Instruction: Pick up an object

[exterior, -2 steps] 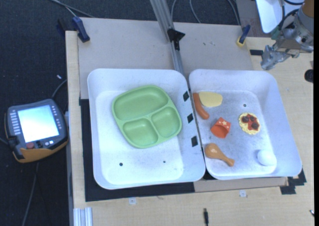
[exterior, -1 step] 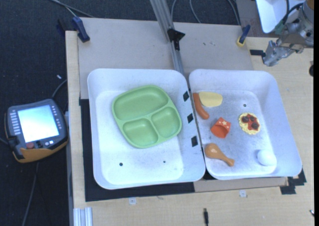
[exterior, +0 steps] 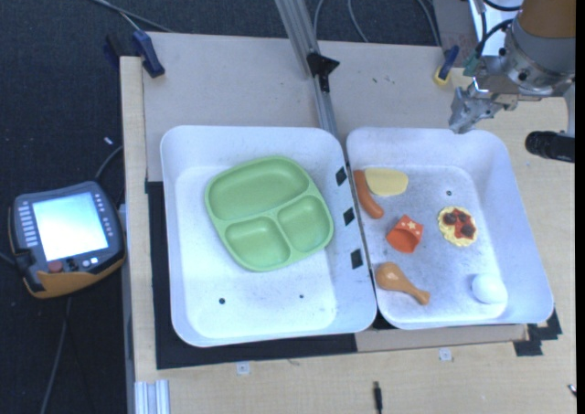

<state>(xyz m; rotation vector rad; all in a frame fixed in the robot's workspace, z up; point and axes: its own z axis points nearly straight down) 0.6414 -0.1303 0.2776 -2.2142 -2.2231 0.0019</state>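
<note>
My claw [exterior: 463, 117] hangs over the right shallow white bin's [exterior: 516, 193] far rim; grip unreadable. Pale wooden bench [exterior: 238, 83], dark carpet floor [exterior: 55, 83] around.

A teach pendant [exterior: 66, 237] with a lit screen lies on the dark floor [exterior: 55, 83] left of the table [exterior: 228, 83]. A metal post [exterior: 297, 10] slants up from the table's middle. Blue clamps [exterior: 146, 53] grip its far edge.
</note>
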